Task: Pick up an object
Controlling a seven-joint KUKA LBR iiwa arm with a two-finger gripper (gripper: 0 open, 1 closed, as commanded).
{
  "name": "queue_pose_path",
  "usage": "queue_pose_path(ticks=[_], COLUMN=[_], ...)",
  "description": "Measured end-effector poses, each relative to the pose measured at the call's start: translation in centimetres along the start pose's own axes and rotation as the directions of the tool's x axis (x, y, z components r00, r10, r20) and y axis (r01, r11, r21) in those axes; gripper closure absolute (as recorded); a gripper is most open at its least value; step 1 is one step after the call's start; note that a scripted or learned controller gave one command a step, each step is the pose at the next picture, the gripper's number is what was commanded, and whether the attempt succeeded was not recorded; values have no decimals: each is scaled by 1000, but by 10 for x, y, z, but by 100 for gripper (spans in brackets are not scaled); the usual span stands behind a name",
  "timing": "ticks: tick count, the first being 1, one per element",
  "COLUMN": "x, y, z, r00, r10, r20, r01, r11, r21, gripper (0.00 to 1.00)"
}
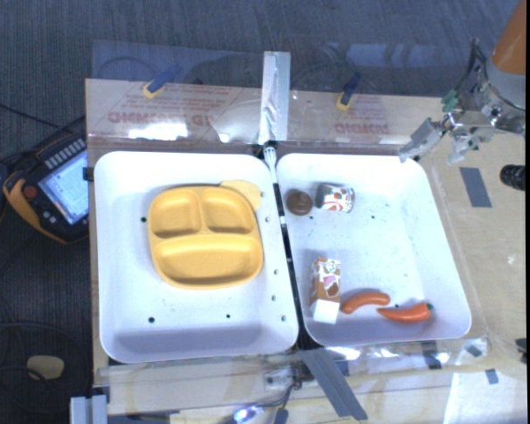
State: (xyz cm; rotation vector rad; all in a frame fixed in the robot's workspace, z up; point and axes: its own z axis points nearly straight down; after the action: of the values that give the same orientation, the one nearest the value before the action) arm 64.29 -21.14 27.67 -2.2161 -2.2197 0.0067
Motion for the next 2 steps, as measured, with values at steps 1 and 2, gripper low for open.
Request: queue_pose_path(ticks=[1, 2], x=[36, 74], y=[-29, 18], z=[167, 133], r00=[1000, 987], r10=[15, -159], r20=[0, 3], r01=[-15, 159], r11=[1000, 987], r21=[2, 0], gripper=[0, 0])
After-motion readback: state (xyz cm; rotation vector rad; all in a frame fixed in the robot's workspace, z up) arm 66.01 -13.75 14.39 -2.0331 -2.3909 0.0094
